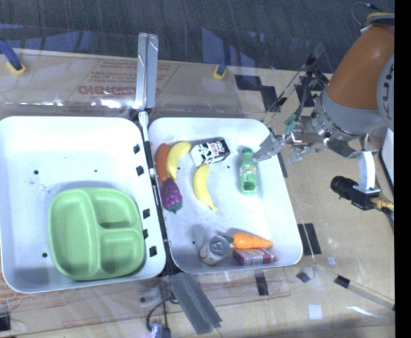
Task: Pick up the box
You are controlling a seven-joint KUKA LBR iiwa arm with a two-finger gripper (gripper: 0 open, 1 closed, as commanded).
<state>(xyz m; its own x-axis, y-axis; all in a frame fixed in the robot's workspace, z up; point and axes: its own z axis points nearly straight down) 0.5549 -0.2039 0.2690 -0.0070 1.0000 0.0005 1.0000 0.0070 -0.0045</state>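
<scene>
At the right bin's near edge, the box [253,258] looks light and stiff, best pinched across its narrow sides; whether the gripper [272,146] is clenched or released, I cannot tell.

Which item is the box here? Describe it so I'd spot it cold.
Look in the right bin, along its near edge. The box is the small pinkish-red one lying flat at the near right corner, just below the carrot and right of the can. It is the only flat-sided reddish item there.
</scene>
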